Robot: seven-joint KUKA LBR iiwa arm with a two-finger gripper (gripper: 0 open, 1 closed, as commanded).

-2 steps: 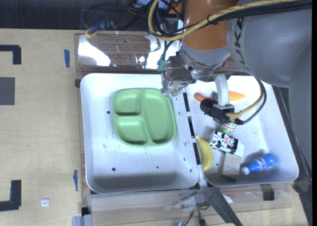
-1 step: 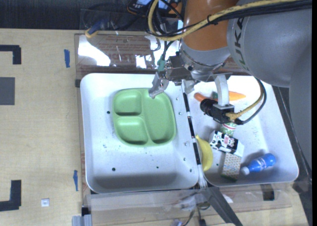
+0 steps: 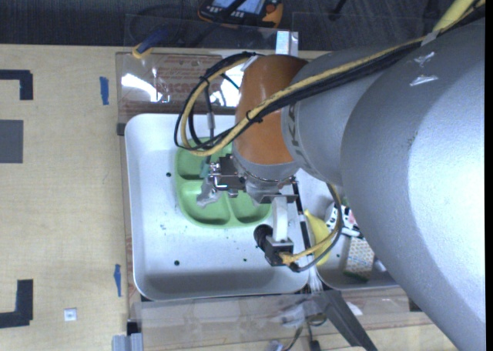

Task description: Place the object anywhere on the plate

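Object: a yellow thing (image 3: 316,228) lies right of centre in the frame, at the left end of the right bin (image 3: 348,283), just beside the wall shared by the two bins; whether it is the one to be placed cannot be told
Object's long axis: what shows of it runs from upper left down to lower right; both ends are covered by a cable and by the arm, so its pointing end cannot be told
Object's look: plain bright yellow, smooth, no markings to be made out
Plate (image 3: 192,205): light green, in the middle of the left bin (image 3: 154,253), its right part under the wrist; the lower edge shows two rounded lobes with a shallow ridge between them
Object and plate: apart, in different bins, with the bin wall between
Gripper (image 3: 209,190): a metal-grey piece hanging over the left half of the plate, at the centre of the frame; whether it is apart, together or clamped on something cannot be told
Wrist: an orange band (image 3: 266,115) sits above the gripper, with yellow and black cables (image 3: 192,115) looping to its left
Arm (image 3: 408,157): grey, broad, covering the right side of the frame and most of the right bin
Other item: a speckled, pale thing (image 3: 357,255) lies in the right bin, lower right of the yellow thing
Bench (image 3: 62,211): pale wood, with blue tape (image 3: 104,89) at upper left
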